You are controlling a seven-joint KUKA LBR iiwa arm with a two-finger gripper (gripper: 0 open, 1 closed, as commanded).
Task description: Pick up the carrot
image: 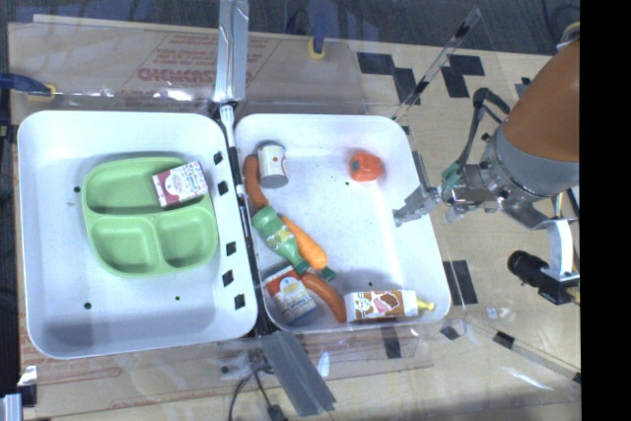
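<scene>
Claw (416, 209) seen at 3 o'clock of the right bin (389, 135), at its rim; finger state cannot be told, nothing seen held. Left bin (49, 212) holds a green divided tray (148, 217), a small carton (179, 182) lying at its 1 o'clock. In the right bin, the carrot (303, 243) is noted near centre, touching a green bottle (276, 240). Tomato (366, 165) at 1 o'clock, can (271, 165) at 11 o'clock.

Arm reaching in from the right
Its orange-banded wrist sits high, the pincer (412, 212) stretched out leftward, holding nothing.
</scene>
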